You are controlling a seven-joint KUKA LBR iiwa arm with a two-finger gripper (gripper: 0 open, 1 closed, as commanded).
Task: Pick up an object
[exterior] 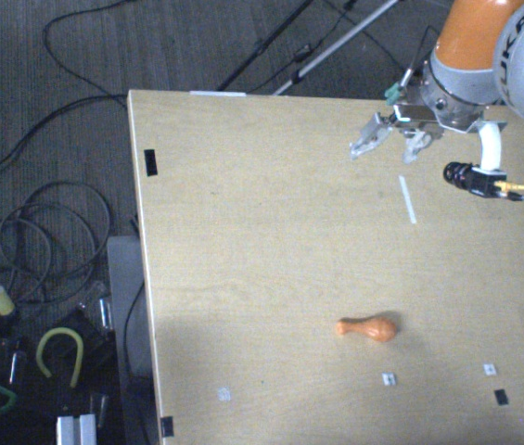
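Orange, pear-shaped, one object [368,328] lies alone on the tan board [243,248], low and right of centre. One gripper [390,146] hangs well apart above it, fingers spread wide, holding nothing.

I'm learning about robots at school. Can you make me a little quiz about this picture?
1. True or false: the two-finger gripper holds the orange pear-shaped object.
2. What lies nearest the gripper? A) a thin white stick B) a yellow U-shaped thing on the floor C) a small black marker at the board's left edge
3. Fill in: the orange object lies on the tan wooden ____.

Key: 1 false, it lies apart, nearer the camera. 2 A. 3 board.
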